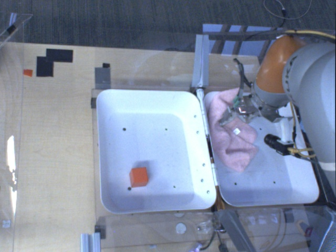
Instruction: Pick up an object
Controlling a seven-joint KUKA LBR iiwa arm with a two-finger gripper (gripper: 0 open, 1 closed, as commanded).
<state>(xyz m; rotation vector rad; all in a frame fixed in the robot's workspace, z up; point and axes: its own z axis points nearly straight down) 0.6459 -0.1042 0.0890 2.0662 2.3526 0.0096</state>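
- The left bin [152,101] is plain white, dotted with a few small dark spots.
- A small orange block [139,177] lies in it, near the front left.
- The right bin [283,190] is white too.
- A pale pink cloth [231,140] lies in its far left part.
- The arm [310,77] is grey, with an orange band [275,62].
- The bench [52,156] is light wood, with black patches [52,61] and a small orange mark [28,73] at far left.

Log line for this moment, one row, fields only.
arm: over right bin | gripper: down on pink cloth | grasp: unconfirmed | orange block: left bin, untouched
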